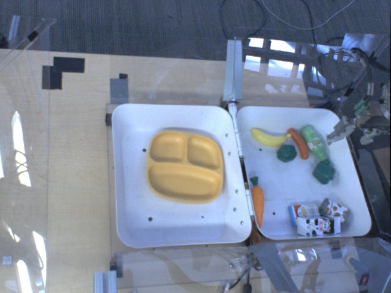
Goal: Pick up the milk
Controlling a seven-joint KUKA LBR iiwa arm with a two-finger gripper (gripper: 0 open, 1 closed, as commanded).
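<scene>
Pale wood bench point(67, 163), lit from the far side, with grey carpet point(134, 11) beyond it and black cables point(287, 5) looping across that carpet. On the bench's far left, a black L-shaped mark point(61, 71). Clear panels with glare at the left and near edges. Between the bins on the far side, an upright metal bracket point(232, 72).

Two white bins, side by side and touching along the middle: left bin point(128, 224), right bin point(354, 182).

In the left bin, one yellow tray point(185, 165) with three compartments, lying flat near the centre.

In the right bin, counted:
- one banana point(269, 137), far left
- one sausage point(299, 143), just right of the banana
- one green bottle point(314, 142), beside the sausage
- two broccoli pieces, one point(286, 154) just near of the banana's tip, the other point(324, 172) near of the bottle
- one carrot point(257, 203), along the left wall
- one milk point(318, 226) carton, cow-patterned, lying on its side in the near right corner
- two smaller cartons just far of the milk, one orange and white point(303, 211), one crumpled point(335, 210)

Gripper point(339, 130) over the right bin's far right edge, close beside the bottle, well apart from the milk. Cannot tell whether open or closed.
</scene>
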